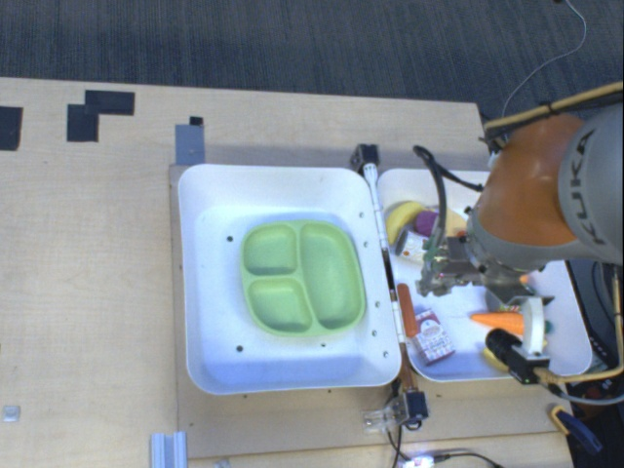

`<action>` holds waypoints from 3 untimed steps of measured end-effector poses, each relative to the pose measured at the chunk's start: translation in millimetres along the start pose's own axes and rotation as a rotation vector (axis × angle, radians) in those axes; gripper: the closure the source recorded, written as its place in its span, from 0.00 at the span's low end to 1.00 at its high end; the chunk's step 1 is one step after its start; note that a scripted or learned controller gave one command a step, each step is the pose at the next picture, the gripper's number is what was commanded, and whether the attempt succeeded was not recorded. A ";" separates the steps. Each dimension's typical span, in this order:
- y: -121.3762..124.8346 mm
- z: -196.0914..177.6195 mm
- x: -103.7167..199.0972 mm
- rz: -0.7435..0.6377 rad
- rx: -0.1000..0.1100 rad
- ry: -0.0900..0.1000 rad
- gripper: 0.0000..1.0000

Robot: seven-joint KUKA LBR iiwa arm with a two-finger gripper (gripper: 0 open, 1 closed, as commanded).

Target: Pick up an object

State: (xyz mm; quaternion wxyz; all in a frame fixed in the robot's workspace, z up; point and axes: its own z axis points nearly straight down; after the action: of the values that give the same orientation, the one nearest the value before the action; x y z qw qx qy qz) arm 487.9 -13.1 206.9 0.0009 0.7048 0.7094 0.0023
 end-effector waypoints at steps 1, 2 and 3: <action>-0.5 0.8 -1.5 0.003 0.002 -0.002 0.00; 6.4 77.3 -81.2 0.006 0.005 -0.003 0.00; 2.9 116.6 -73.5 0.007 -0.013 -0.006 0.00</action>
State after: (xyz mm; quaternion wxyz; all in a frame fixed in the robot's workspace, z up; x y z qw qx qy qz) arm 491.9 -86.3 90.2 0.0077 0.7071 0.7070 0.0049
